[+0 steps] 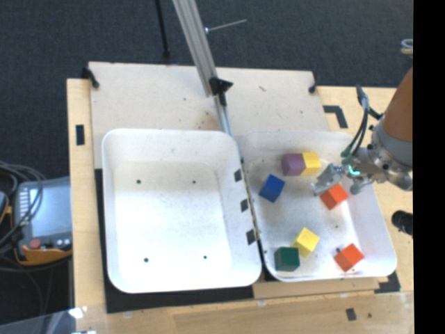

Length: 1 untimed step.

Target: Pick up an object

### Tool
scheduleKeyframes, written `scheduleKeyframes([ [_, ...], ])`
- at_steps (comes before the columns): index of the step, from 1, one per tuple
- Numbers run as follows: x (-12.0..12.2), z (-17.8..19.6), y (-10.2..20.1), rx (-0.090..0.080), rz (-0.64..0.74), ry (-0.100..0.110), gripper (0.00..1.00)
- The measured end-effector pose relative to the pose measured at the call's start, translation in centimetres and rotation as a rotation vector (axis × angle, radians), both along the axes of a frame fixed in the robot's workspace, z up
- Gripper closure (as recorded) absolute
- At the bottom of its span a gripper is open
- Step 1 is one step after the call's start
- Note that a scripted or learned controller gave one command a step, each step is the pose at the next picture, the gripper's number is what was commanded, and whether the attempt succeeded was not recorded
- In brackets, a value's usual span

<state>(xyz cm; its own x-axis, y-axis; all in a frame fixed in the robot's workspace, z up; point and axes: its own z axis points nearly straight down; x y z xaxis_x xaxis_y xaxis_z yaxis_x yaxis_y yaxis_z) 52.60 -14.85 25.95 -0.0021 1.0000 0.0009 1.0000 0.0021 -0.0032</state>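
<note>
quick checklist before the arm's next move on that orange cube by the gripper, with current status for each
1. Gripper positioned over a target: ok, it sits at the small orange cube in the right white bin.
2. Cube seen between the jaws: cannot tell.
3. Target free of neighbours: ok, the purple cube and the upper yellow cube lie apart from it.
4. Target away from the bin wall: ok.
5. Other blocks undisturbed: ok, the blue cube, green cube and second orange cube rest on the bin floor.

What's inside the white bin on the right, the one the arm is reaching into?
The right bin holds seven blocks: purple, two yellow, blue, green, two orange. The gripper covers the spot beneath it.
</note>
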Motion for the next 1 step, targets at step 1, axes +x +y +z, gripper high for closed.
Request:
scheduleKeyframes([
  [1,0.07,0.20,-0.01,-0.001,-0.002,-0.005,0.00],
])
